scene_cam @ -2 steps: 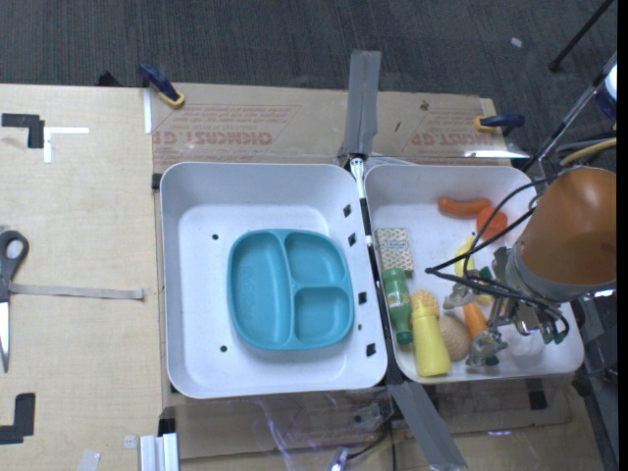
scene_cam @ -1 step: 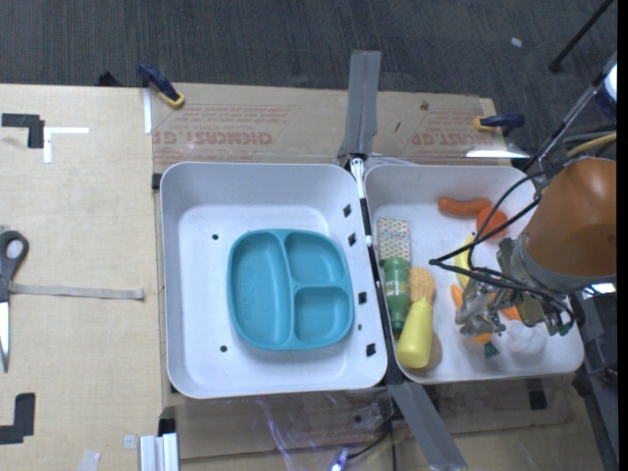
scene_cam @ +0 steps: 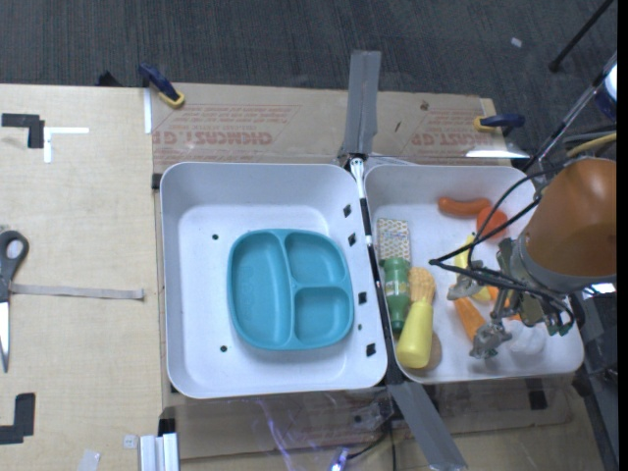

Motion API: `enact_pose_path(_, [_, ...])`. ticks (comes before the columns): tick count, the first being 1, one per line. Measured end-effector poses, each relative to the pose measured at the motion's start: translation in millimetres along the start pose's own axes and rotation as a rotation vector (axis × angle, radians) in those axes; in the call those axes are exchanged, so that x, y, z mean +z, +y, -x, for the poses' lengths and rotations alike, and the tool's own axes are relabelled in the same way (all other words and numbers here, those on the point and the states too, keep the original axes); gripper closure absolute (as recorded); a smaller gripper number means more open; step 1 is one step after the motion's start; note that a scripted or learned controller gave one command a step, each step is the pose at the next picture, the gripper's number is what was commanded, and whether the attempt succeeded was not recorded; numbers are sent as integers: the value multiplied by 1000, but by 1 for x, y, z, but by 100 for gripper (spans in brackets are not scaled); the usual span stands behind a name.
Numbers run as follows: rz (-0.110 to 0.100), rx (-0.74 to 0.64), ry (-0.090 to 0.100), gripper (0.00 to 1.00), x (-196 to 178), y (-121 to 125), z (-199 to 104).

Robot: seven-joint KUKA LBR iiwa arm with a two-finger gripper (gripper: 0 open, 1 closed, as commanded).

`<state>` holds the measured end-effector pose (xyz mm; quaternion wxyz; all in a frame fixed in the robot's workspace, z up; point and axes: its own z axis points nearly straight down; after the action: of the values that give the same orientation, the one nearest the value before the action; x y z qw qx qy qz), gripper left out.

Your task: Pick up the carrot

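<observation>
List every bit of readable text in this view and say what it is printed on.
Red print on the cardboard sheet behind the left bin: upside down and blurred, not readable.
Red print on the cardboard behind the right bin: likewise too blurred to read.
The green bottle shows no readable label.

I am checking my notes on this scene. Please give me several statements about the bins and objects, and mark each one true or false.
1. The blue divided plate lies in the left bin. True.
2. The carrot lies on the blue plate. False: it lies in the right bin, beside the gripper.
3. The yellow bottle is in the right bin. True.
4. Scissors lie inside the left bin. False: the scissors lie on the bench, at the far left.
5. The sausage lies near the right bin's far wall. True.
</observation>
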<state>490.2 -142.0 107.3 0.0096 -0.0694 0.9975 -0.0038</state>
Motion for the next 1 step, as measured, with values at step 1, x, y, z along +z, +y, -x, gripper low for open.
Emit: enact_pose_path(1, [7, -5, 13, 0, 14, 10, -4])
